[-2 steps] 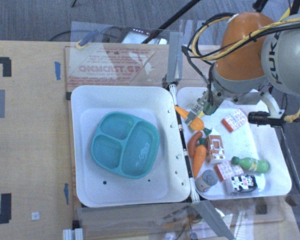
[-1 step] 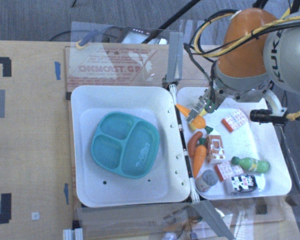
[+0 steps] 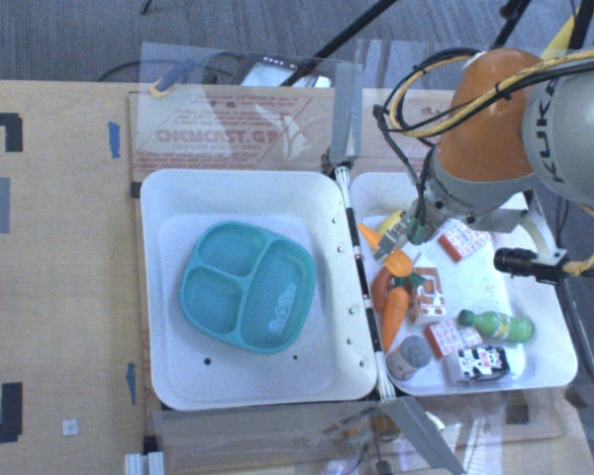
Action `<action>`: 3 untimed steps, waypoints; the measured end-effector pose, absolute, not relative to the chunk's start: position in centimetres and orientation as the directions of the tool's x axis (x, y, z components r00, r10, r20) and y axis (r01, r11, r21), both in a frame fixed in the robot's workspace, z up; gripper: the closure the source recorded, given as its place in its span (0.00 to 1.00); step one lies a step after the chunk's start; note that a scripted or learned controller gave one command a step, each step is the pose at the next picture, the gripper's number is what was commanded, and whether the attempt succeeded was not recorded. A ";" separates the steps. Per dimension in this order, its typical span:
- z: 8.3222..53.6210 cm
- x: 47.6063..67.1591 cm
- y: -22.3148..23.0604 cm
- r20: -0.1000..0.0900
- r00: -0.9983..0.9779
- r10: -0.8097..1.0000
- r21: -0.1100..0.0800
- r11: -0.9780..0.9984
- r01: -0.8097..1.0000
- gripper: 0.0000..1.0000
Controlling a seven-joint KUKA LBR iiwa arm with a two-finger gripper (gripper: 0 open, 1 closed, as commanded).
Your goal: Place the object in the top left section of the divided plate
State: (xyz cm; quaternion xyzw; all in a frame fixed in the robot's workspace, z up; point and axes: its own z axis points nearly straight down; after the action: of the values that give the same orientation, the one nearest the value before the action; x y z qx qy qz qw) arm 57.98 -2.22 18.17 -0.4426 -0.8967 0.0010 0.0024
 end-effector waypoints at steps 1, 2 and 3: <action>22.5 59.4 5.2 -0.001 -0.580 0.815 -0.001 0.580 0.815 1.00; 16.5 58.9 11.5 0.001 -0.325 0.946 -0.008 0.325 0.946 1.00; 17.3 59.0 11.5 0.000 -0.326 0.945 -0.010 0.326 0.945 1.00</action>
State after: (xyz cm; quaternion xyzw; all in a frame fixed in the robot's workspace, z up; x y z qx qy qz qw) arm 59.05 11.45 17.29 -0.5805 -0.8142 0.0038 0.0029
